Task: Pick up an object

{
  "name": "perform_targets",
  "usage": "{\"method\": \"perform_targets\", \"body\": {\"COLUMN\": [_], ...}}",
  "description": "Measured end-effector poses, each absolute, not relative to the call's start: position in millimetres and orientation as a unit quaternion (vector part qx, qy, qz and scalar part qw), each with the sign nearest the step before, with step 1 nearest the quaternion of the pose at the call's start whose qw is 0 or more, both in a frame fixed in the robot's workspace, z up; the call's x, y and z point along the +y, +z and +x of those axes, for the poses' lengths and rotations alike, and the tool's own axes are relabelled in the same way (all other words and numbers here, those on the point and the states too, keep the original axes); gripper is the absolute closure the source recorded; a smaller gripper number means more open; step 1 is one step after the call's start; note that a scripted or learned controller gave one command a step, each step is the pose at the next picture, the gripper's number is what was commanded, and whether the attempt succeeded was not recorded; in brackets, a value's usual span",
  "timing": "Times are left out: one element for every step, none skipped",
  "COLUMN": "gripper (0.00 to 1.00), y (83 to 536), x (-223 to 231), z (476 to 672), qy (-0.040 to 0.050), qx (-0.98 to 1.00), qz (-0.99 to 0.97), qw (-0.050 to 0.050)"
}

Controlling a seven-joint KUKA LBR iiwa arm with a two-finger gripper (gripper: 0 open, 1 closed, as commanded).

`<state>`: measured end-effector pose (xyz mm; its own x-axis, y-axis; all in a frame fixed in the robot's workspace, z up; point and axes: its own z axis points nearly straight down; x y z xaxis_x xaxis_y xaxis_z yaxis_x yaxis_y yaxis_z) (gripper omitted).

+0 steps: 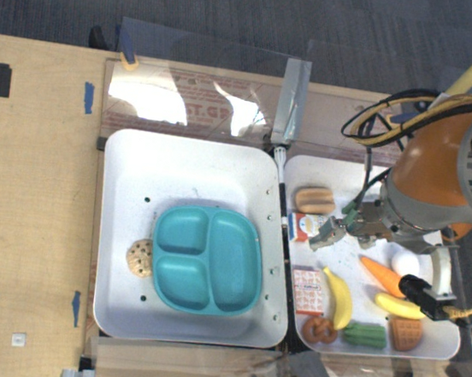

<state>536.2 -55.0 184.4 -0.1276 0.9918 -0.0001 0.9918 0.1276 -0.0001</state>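
Note:
My gripper (330,235) hangs over the left-middle part of the right bin (448,345). Just left of it lies a small red, white and blue carton (302,226), and a hot dog bun (314,200) lies a little farther back. A banana (340,299), a red-and-white packet (309,291) and a carrot (382,275) lie in front of the gripper. Nothing can be seen held in it.
The right bin's front holds a brown doughnut (318,330), a green piece (364,335), a waffle-like piece (406,334), a second yellow fruit (399,307) and a white egg (404,263). In the left bin (127,160) are a teal divided plate (207,258) and a cookie (140,257). Cables (383,116) loop above the arm.

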Motion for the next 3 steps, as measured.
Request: {"method": "perform_targets", "body": {"gripper": [0.00,0.00,0.00], "y": [116.2,101.0,89.3], "x": [-106.8,-111.7,-107.8], "z": [476.2,478.2,481.2], "qy": [0.0034,0.0010,-0.0004], "qx": [-0.735,-0.663,-0.719], "qz": [-0.678,-0.748,-0.694], "qw": [0.003,0.002,-0.005]}}
